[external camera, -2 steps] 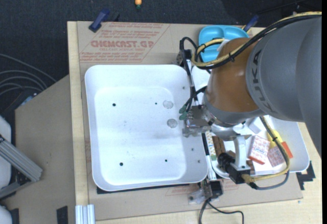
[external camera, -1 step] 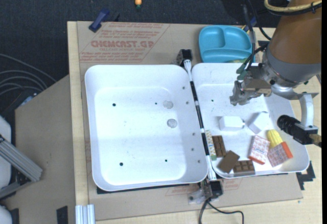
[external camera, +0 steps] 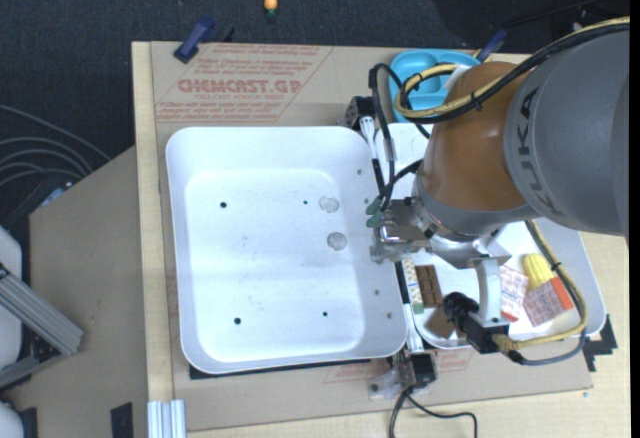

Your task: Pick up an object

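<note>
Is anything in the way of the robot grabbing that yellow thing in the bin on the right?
Yes. The arm's own orange-banded wrist hangs over the right bin and hides the end effector, so the path to the yellow object at the bin's right side cannot be checked.

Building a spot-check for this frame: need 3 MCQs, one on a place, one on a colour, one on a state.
1. Where is the arm?
A. over the left bin
B. over the right bin
C. off the bench

2. What colour is the band above the wrist?
A. green
B. orange
C. white

3. What lies in the left bin?
A. a heap of items
B. a blue bowl
C. nothing large, just small dark spots and two faint round marks

Answers:
1 B: the arm covers most of the right bin.
2 B: the band is orange.
3 C: its white floor shows through.
</note>
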Motion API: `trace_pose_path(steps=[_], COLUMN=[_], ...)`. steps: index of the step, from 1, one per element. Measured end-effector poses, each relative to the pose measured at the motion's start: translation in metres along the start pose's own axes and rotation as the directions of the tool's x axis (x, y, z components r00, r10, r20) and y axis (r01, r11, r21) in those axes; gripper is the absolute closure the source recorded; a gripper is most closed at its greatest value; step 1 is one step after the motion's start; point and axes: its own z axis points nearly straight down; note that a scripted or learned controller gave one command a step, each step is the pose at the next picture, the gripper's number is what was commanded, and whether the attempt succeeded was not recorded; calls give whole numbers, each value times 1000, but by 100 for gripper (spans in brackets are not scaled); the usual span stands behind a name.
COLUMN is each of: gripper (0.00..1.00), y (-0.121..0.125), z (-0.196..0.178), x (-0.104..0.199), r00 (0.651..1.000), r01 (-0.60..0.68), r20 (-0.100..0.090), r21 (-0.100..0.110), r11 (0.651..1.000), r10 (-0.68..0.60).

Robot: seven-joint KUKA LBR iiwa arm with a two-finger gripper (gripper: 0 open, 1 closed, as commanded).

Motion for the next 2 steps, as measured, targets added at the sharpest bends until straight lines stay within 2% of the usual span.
trace_pose_path(steps=[1,2], gripper=[100,100], y=[0,1], z=[-2,-11], x=[82,82], r00=[1000,1000], r01=[1,0], r20=[0,0], r21=[-3,-3], r11=[1000,1000], r10=[-1,0])
